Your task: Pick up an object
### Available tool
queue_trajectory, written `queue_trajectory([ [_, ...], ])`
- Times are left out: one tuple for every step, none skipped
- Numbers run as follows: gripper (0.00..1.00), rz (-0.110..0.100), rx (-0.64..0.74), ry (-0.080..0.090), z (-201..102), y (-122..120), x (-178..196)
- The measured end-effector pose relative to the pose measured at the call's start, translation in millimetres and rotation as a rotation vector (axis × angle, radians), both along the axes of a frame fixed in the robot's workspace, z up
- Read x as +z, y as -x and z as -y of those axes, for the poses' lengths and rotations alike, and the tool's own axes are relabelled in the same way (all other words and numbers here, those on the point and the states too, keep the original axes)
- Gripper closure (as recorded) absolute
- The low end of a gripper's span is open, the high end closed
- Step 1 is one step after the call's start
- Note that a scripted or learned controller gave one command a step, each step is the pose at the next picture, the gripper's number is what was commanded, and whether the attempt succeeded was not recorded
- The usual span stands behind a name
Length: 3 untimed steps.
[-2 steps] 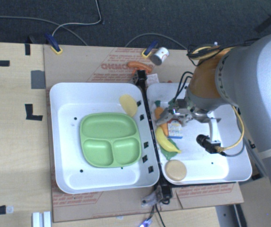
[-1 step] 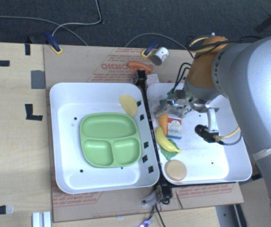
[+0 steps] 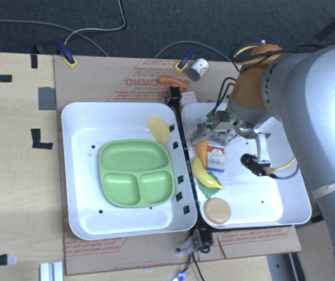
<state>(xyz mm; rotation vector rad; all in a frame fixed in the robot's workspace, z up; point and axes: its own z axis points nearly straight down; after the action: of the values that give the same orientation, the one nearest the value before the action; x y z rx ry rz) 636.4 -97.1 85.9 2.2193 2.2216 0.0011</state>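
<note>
Tan round disc [image 3: 217,211], cookie-like, lies at the near edge of the right bin [image 3: 272,206], close to the divider between the two bins. Just behind it, a yellow banana [image 3: 204,175] lies on a slant, its far end meeting an orange carrot-shaped piece [image 3: 201,151]. Beside both, on the right, a small white carton [image 3: 215,157] with red and blue print lies flat on the bin floor.

Left bin [image 3: 79,157]: a green divided plate [image 3: 137,172] with three compartments sits in the middle; a pale yellow lemon-like object [image 3: 159,130] rests just beyond the plate's far right corner, near the divider.

Gripper [image 3: 214,130] is low over the far left part of the right bin, just above the carton and carrot piece. Dark metal parts cluster there; cannot tell its open or closed state, nor whether anything is caught in it. Orange band [image 3: 250,89] and grey arm [image 3: 307,116] rise to the right, covering much of that bin's far side.

Farther back, on the cardboard [image 3: 109,81] beyond the bins: an orange-red sausage-like item [image 3: 172,82], a small grey cylinder [image 3: 197,69], two blue-and-yellow clamps [image 3: 66,54].
</note>
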Motion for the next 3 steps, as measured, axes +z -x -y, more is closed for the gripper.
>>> queue_trajectory([
  [0.0,0.002,0.001,0.001,3,7,0],
  [0.0,0.003,0.0,0.002,1,26,1],
  [0.0,0.001,0.0,0.001,-3,9,0],
])
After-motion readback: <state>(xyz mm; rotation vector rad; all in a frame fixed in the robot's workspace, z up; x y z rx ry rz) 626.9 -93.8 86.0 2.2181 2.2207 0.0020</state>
